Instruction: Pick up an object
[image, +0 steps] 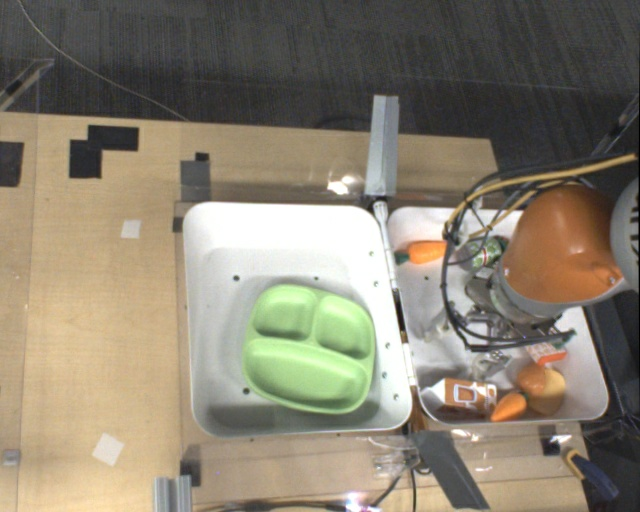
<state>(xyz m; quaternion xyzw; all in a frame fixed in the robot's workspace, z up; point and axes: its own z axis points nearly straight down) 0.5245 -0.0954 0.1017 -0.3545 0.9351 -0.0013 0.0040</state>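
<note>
While the arm (560, 250) hangs over the right bin (600, 395), claw (497, 338) state cannot be told. Left of the claw sits a smooth green three-well tray (310, 347). An orange carrot (428, 252) lies above-left of it.

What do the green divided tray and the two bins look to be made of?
Green divided tray: probably molded plastic, matte to satin, with rounded compartment edges and an even color. Left bin and right bin: likely thin white plastic or coated sheet, smooth with soft glare; the view leaves it open.

A green sectioned plate (308, 347) is lying flat in the left bin (205, 300). In the right bin (596, 395), an orange carrot (428, 252) is lying near the far wall, while a small brown carton (466, 396), another carrot (508, 406) and a yellowish fruit (541, 386) are sitting along the near wall.
</note>
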